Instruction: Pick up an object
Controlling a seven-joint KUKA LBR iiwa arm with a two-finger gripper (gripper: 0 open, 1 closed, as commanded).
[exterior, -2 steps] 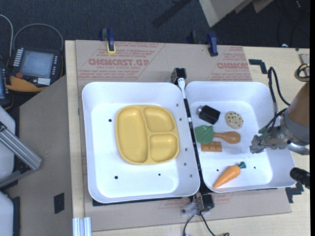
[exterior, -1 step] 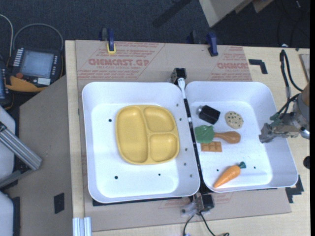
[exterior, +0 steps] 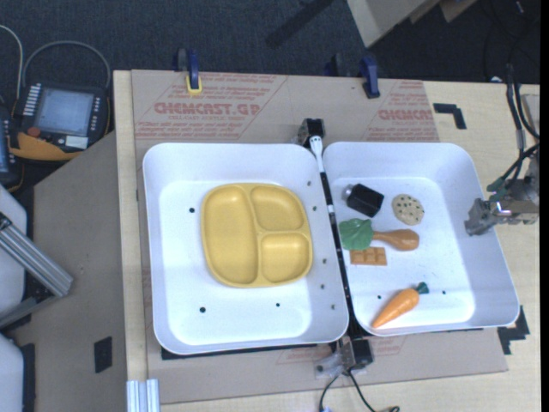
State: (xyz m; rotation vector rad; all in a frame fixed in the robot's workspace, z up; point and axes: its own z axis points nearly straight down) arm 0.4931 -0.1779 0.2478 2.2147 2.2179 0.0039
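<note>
Orange, smooth and tapered, the toy carrot (exterior: 399, 305) lies nearest the camera in the right bin (exterior: 455, 166). It sits low and toward the bin's middle from my gripper (exterior: 491, 213), which hangs over that bin's outer rim, apart from every item. I cannot tell whether the gripper is open or closed, and nothing shows in its grasp.

I judge the pick to be at the approach stage: no object chosen, none touched. The next move calls for travelling inward over the bin, lining up on one piece and coming down on it.

Farther back a flat tan wafer (exterior: 369, 257) touches a glossy brown drumstick (exterior: 401, 239), whose end meets a green leaf (exterior: 354, 230); crowded so, they look awkward to part. Beyond them, about level with my gripper, the round speckled cookie (exterior: 407, 209) sits alone and closest to me, thin and low. A boxy black block (exterior: 364, 200) lies past it. In the left bin (exterior: 171, 247), farthest from my gripper, rests a yellow divided plate (exterior: 256, 233).
</note>
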